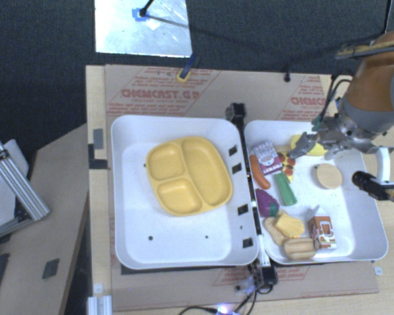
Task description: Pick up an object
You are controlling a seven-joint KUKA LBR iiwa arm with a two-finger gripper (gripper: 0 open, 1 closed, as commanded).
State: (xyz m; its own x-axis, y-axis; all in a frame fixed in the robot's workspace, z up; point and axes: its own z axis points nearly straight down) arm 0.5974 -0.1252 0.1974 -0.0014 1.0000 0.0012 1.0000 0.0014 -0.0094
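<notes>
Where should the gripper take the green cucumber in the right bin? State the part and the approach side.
Grip the green cucumber across its narrow width at mid-length, probably coming straight down. It lies flat, long and slim. The hot dog and purple piece crowd its left side, so fingers need care there.

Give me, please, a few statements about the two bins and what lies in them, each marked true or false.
1. The yellow divided plate lies in the left bin. True.
2. The toy foods are piled in the left bin. False: they lie in the right bin.
3. The green piece lies beside the purple piece. True.
4. The hand hovers over the yellow plate. False: it is over the right bin's far side, near a yellow toy.
5. The round tan disc lies on the yellow plate. False: it lies on the right bin's floor.
</notes>
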